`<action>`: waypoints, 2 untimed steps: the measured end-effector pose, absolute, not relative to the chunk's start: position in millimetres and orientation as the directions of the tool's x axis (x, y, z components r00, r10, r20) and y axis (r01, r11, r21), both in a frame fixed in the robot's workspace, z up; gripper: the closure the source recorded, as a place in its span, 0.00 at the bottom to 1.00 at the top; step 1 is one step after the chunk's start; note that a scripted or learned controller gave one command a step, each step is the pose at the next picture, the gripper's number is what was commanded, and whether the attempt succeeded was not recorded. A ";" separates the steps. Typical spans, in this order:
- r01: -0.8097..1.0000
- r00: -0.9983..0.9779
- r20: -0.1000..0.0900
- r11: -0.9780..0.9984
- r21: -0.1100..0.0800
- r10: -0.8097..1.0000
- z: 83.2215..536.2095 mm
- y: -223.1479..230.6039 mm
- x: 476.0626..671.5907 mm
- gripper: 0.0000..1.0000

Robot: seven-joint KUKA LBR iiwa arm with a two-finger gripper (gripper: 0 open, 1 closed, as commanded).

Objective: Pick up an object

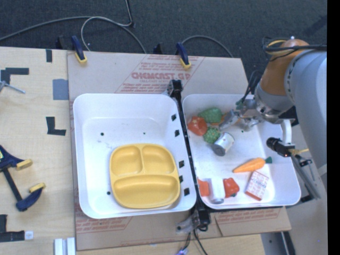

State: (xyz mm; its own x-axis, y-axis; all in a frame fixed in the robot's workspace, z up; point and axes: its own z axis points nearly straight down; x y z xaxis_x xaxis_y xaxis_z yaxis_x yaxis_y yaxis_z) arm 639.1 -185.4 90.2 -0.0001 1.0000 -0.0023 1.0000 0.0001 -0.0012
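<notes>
My gripper (240, 120) hangs over the back of the right bin (281, 195), at the end of the grey arm with its orange band (276, 73). Just left of it lie a green leafy toy (211, 114) and a red tomato-like toy (197, 125). Below those sit a second green piece (211, 135) and a silver can (223, 143) on its side. An orange carrot (249, 165) lies toward the bin's right. I see nothing held in the gripper.
A red-and-white box (257, 185), a red piece (230, 187) and an orange-and-white item (205, 187) with a grey cylinder (217, 194) lie along the right bin's front. The left bin (90, 121) holds a yellow divided plate (144, 175). The divider (183, 137) separates the bins.
</notes>
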 end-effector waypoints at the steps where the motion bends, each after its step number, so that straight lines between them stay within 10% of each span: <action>1: 1.000 0.004 -0.001 -0.004 -0.021 1.000 83.0 -116.5 664.0 0.00; 2: 1.000 -0.001 -0.002 0.001 0.000 1.000 85.4 -99.8 632.4 0.00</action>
